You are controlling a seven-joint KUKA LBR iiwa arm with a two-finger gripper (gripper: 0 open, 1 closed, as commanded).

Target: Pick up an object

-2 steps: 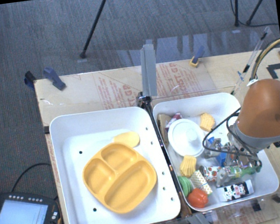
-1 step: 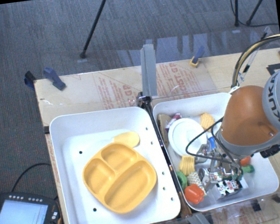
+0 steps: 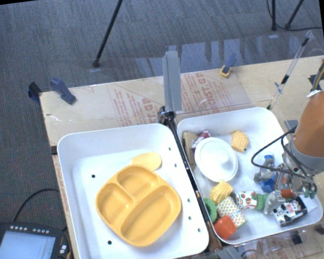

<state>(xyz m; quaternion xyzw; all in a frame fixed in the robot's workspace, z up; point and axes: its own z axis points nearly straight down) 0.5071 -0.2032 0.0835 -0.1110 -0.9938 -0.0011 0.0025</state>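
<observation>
My gripper reaches down into the right bin near its front right corner, below the orange band of the arm. Under and around it lie a blue piece, a small red piece and a black-and-white box. Left of these are a red-and-white carton, a yellow corn-like toy, a checkered packet and a red tomato-like toy. Whether anything is held is hidden by the wrist and cables.
A white round dish and a yellow waffle-like toy sit at the back of the right bin. The left bin holds a yellow divided plate and a pale yellow disc. A grey post stands behind the bins.
</observation>
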